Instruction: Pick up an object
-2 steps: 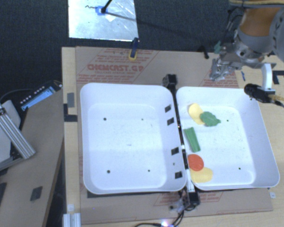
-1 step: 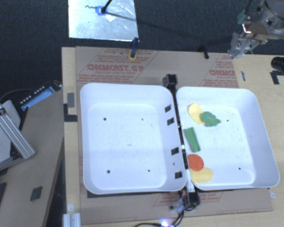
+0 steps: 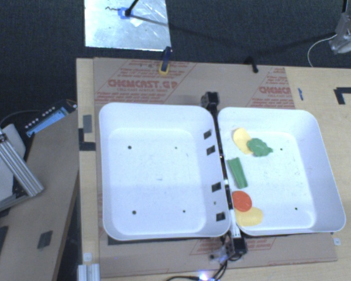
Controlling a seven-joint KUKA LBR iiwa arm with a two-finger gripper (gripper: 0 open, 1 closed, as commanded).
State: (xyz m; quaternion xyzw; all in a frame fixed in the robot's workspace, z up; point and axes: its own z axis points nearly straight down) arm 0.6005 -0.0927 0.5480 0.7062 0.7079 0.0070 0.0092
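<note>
Gripper beyond bins | right bin: flat green strip, orange disc

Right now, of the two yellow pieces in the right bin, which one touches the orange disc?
The yellow piece at the bin's near edge: it lies right against the orange disc. The other yellow piece sits farther back, beside the green clump.

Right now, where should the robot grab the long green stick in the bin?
Grab the green stick across its narrow middle, coming straight down from above. It lies flat with its long sides bare, while the orange disc sits close by its lower end.
</note>
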